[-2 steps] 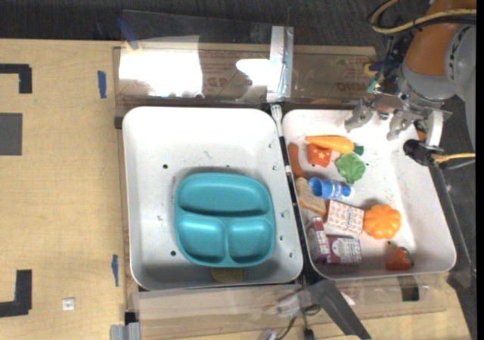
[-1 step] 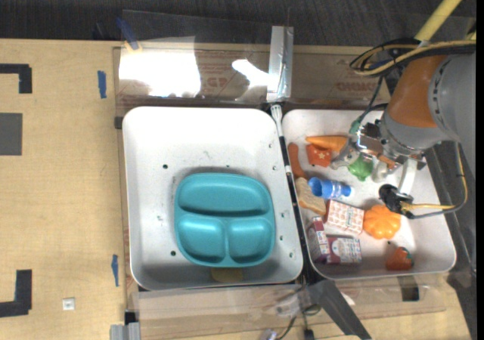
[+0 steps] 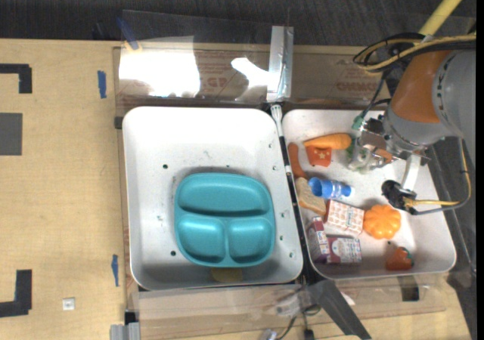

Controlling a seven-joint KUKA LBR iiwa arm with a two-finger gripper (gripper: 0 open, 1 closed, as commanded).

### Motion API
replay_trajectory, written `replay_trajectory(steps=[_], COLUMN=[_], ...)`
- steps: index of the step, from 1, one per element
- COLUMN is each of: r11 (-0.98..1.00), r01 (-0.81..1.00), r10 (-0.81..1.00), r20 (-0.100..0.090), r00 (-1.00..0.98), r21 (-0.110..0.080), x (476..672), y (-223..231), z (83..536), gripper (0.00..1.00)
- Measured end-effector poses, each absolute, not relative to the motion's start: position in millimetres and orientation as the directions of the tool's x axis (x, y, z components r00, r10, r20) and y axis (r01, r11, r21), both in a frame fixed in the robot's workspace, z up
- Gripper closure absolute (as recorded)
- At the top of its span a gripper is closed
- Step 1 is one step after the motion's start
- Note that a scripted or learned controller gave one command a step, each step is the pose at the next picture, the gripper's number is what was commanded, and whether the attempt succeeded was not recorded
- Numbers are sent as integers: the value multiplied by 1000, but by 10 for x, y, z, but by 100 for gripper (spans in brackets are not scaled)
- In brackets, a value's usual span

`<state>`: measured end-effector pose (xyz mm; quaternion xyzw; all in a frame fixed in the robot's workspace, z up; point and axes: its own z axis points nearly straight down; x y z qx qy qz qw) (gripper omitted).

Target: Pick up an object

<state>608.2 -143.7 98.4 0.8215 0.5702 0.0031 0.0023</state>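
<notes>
A teal tray [image 3: 224, 217] lies in the left bin [image 3: 144, 134], left of the right bin [image 3: 439, 244] where the tool [image 3: 361, 151] hangs beside an orange carrot [image 3: 330, 140], above a blue bottle [image 3: 330, 189].

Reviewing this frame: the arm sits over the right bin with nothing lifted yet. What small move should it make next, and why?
Probably a short descent and slight shift left toward the orange carrot-shaped toy. The claw hovers over the right bin just right of that toy, nothing visible between its fingers. The toy lies apart from the crowded boxes lower in the bin, so it looks the easiest pick.
</notes>
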Motion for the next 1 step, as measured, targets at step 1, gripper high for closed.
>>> replay_trajectory(steps=[1], r11=[-601], r01=[799], r10=[799], r20=[-18], r00=[601], r21=[-27], x=[6546], y=[-1330], z=[864], gripper=[100])
